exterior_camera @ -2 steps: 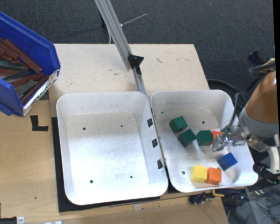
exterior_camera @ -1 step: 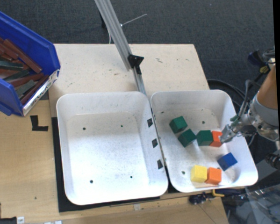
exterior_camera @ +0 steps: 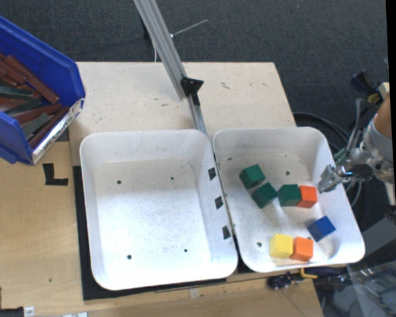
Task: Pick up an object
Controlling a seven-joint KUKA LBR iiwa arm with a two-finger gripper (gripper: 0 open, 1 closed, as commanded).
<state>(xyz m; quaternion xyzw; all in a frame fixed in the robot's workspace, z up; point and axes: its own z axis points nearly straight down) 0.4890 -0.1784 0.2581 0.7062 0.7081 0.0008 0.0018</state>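
Fingers [exterior_camera: 329, 179] at right bin [exterior_camera: 276, 138] rim; spread or pressed tog.? can't tell; nothing seen between.

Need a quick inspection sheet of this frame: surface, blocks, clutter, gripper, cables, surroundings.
Surface: two white bins side by side on a tan bench; left bin, right bin.
Job's things: in the right bin, three green blocks, two orange blocks, a yellow block, a blue block.
Clutter: blue crate of brown and green bars at upper left.
Grippers: gripper at the right bin's right rim, nothing seen held.
Cables: dark cables right of the bench.
Surroundings: metal rail, dark carpet.
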